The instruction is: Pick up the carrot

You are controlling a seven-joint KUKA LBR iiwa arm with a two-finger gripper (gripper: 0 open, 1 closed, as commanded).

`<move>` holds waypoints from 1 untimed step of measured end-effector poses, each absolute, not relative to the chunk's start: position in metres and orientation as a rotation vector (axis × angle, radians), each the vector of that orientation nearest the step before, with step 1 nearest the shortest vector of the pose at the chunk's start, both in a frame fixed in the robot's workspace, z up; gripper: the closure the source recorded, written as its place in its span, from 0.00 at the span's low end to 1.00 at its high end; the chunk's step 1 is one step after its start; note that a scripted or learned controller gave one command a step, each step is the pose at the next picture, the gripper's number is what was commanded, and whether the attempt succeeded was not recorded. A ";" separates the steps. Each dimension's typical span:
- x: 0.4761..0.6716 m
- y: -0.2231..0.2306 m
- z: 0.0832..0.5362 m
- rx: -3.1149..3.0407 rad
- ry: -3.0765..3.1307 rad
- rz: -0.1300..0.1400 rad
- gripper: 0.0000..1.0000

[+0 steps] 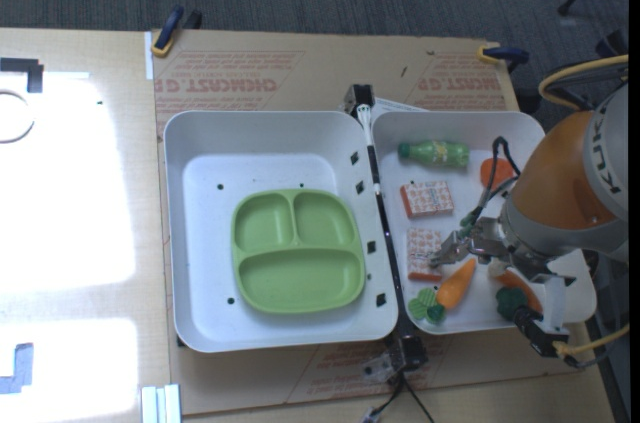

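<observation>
Hovering low in the right bin (520, 126), pincer (452, 253) sits just above and left of the carrot (457, 286); nothing gripped yet. Fingers: cannot tell whether apart or together, too small and blurred against the wrist. Carrot lying on the bin floor, tip pointing up-right toward the pincer, green top (428, 309) below-left. Left to do: descend, close, lift. Partly hidden behind the arm (565, 181): an orange item beyond the pincer, another orange-and-green piece (517, 296) right of the carrot.
</observation>
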State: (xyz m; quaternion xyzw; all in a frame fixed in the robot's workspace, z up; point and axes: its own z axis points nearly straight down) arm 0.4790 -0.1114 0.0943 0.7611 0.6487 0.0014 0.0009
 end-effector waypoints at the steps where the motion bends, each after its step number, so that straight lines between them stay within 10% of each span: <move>1: 0.481 -0.110 0.104 2.391 2.035 0.010 1.00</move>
